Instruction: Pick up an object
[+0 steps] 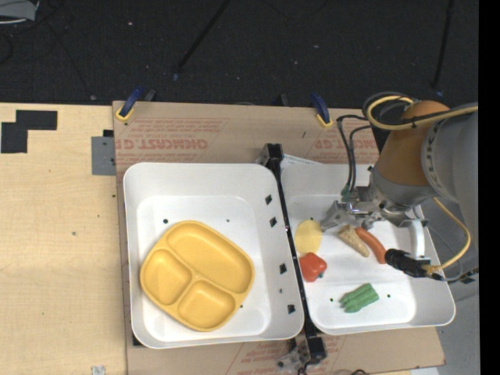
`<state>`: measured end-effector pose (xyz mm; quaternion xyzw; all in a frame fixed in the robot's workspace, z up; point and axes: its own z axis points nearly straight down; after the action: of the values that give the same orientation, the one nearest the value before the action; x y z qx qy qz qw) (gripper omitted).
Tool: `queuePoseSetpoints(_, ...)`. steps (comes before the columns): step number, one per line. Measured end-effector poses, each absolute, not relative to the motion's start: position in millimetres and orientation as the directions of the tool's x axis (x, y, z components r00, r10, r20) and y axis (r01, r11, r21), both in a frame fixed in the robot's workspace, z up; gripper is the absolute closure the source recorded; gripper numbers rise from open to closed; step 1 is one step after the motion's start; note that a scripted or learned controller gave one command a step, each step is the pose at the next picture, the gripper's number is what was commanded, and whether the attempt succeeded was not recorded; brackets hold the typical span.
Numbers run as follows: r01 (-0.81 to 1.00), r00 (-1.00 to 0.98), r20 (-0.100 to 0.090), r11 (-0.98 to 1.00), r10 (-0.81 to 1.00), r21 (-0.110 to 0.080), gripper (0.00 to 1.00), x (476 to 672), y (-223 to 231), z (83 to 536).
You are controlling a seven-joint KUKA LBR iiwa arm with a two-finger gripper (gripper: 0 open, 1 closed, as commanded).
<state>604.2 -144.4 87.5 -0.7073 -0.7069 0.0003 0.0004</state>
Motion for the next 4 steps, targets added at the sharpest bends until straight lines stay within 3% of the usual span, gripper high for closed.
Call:
queuePoseSetpoints(1,1.0,0.0,0.0,0.0,1.0,-0.001,0.0,580.7,-146.1,87.5)
queuePoseSetpoints(2,1.0,0.0,0.0,0.0,1.0,-0.001,0.0,573.0,-129.9,87.5)
queuePoseSetpoints(4,1.0,0.0,0.0,0.0,1.0,0.0,0.0,513.6,-119.9,87.9)
